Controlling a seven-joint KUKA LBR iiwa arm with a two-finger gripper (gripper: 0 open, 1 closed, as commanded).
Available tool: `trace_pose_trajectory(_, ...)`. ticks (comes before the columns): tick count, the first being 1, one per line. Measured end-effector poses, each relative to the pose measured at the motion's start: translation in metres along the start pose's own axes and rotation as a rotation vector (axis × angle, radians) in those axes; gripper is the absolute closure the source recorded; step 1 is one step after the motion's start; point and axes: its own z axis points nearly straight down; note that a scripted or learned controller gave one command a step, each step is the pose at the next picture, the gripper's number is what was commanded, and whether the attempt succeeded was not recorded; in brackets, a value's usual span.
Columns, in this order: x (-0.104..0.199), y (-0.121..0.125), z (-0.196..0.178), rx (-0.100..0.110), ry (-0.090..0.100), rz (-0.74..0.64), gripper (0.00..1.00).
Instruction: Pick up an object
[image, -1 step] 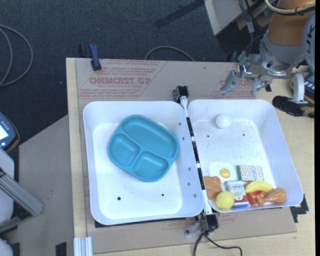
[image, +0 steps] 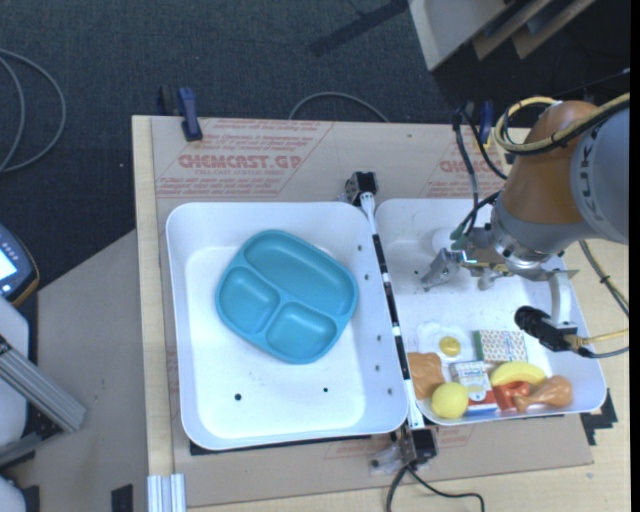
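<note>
Your pincer (image: 462, 266) hangs open and holds nothing over the right bin (image: 410, 225) — the food toys (image: 485, 380) are crowded in its near corner.

- Red lettering is being shown on the brown board (image: 250, 160) lying under the two bins; above the left bin, the large line is being read as "CHEMCAST GP", with the last letters uncertain.
- Smaller red lines above and below that word are being seen on the same board, but are too small to be read.
- A second red print is being seen on the board near the right bin's far edge; it is being partly hidden by the arm and cannot be read.
</note>
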Motion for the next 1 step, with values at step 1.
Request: trace_pose_trajectory(1, 0.0243, -0.0617, -0.0559, -0.008, -0.001, -0.002, 0.0)
